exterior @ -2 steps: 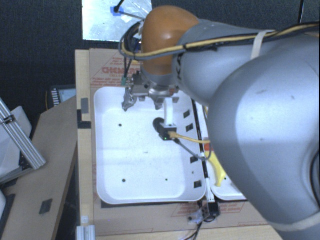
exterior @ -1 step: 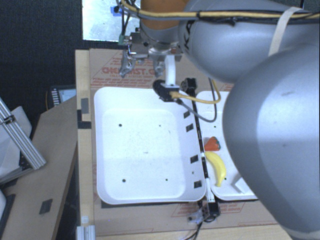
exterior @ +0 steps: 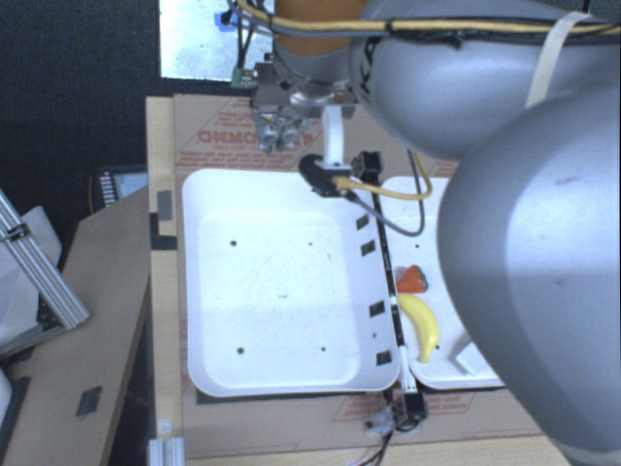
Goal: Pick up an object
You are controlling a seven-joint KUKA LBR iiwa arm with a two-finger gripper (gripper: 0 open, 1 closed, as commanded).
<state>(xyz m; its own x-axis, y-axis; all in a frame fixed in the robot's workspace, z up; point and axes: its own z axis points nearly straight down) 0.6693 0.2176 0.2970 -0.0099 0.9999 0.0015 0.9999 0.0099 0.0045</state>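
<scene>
The grey arm (exterior: 505, 144) looms over two white bins (exterior: 209, 260) on cardboard (exterior: 218, 129); jaws' state unclear.

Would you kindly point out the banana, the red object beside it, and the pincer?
banana (exterior: 421, 326): camera view, middle of its curve.
red object (exterior: 412, 280): camera view, its centre.
pincer (exterior: 278, 140): camera view, between the fingertips.

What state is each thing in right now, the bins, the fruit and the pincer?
Left bin: flat on the bench.
Right bin: largely covered by the arm.
Banana: lying in the right bin, untouched.
Red item: lying just above the banana.
Pincer: raised past the left bin's far edge, holding nothing.
</scene>
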